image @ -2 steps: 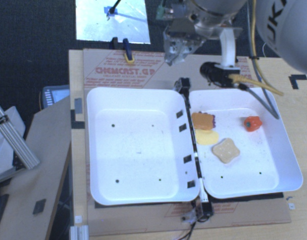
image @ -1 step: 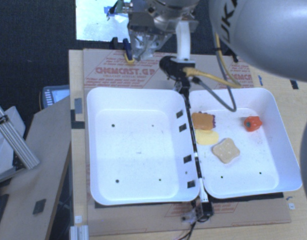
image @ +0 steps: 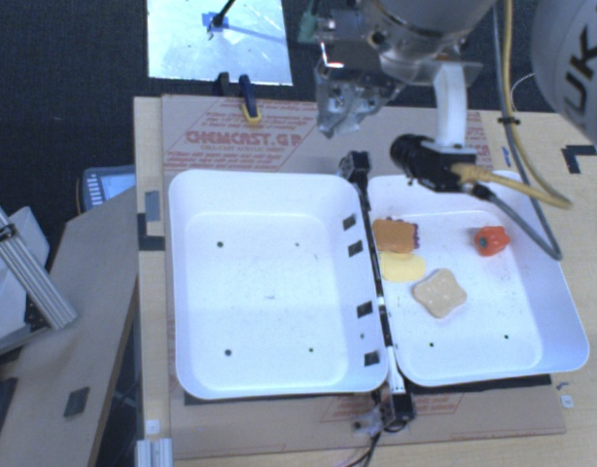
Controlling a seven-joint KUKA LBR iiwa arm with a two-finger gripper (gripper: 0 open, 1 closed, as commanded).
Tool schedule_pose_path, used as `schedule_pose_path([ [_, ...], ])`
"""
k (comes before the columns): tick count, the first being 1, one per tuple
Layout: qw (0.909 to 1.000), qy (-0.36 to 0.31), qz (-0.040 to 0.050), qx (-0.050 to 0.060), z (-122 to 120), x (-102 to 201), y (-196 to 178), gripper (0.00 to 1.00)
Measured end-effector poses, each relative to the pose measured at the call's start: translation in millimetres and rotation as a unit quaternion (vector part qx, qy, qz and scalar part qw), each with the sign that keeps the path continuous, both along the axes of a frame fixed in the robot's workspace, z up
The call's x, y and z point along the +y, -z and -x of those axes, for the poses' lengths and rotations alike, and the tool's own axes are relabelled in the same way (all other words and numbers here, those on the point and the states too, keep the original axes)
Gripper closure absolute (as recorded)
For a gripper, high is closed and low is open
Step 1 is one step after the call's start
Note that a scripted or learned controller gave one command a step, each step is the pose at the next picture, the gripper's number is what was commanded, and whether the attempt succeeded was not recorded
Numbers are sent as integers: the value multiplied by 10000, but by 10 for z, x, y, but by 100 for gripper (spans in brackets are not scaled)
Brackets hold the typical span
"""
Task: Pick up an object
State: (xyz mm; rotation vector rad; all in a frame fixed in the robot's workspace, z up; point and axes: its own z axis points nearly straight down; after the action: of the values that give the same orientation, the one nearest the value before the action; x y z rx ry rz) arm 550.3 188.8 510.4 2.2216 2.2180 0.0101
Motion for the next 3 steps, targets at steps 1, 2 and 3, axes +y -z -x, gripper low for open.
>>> schedule_pose_path([
  [1,10000,0,11,31,660,-468,217,100],
  [2,10000,-49,-5,1,570,0,-141,100],
  [3,10000,-46,3,5,-40,482,-246,100],
])
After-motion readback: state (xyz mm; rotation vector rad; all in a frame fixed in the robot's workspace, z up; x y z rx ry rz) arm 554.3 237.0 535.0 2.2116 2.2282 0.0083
